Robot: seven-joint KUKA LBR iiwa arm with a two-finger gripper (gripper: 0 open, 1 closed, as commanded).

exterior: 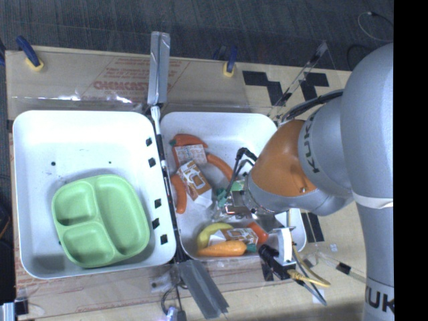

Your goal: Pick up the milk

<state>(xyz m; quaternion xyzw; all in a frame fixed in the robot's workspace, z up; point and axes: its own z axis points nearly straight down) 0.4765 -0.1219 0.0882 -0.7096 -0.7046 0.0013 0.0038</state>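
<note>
The milk (192,174), a small white and brown carton, lies flat in the upper left part of the right bin (221,120), between orange sausages. My gripper (228,203) is low over the middle of that bin, just right of and below the carton. The orange wrist band and grey arm cover much of it. Nothing can be seen held in it.
Orange sausages (179,194) lie around the carton. A banana (212,230), a carrot (223,249) and a small labelled packet (236,235) sit at the right bin's front. The left bin (40,129) holds a green divided plate (100,219). A metal divider (158,69) stands between the bins.
</note>
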